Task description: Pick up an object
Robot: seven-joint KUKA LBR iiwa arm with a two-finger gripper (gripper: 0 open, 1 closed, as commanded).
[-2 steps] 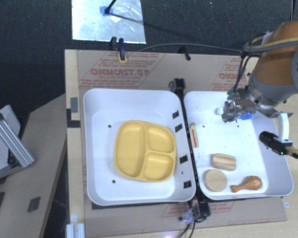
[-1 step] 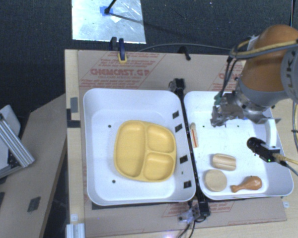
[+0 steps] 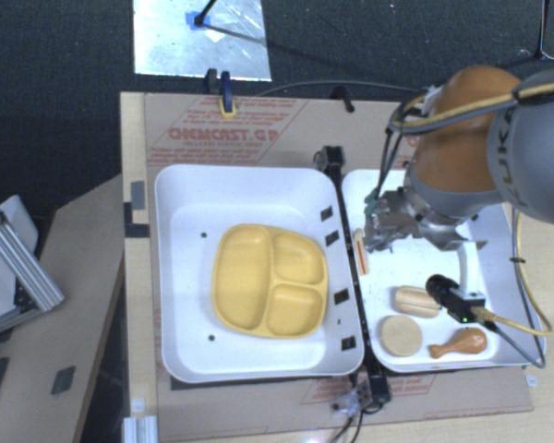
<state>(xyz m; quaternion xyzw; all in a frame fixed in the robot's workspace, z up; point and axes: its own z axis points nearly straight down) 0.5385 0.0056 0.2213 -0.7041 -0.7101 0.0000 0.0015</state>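
- A shiny metal sheet lies at the top of the frame, left of centre, on dark carpet, with a small blue mark on it.
- The left bin fills the middle of the frame; a yellow divided plate with three compartments lies flat in it, a little right of the bin's centre.
- A black divider runs from top to bottom between the two bins.
- The right bin sits in the right half of the frame, partly covered by the arm.
- The gripper hangs over the upper left part of the right bin, just right of the divider. I cannot tell how its jaws stand, and nothing shows between them.
- Along the lower edge of the right bin lie three toy foods: a round tan biscuit at lower left, a pale bread roll just above it, and a brown drumstick to the right.
- The roll and the biscuit are close together; the drumstick is near the biscuit but apart.
- All three lie below the gripper, apart from it.
- The grey arm with its orange band enters from the upper right.
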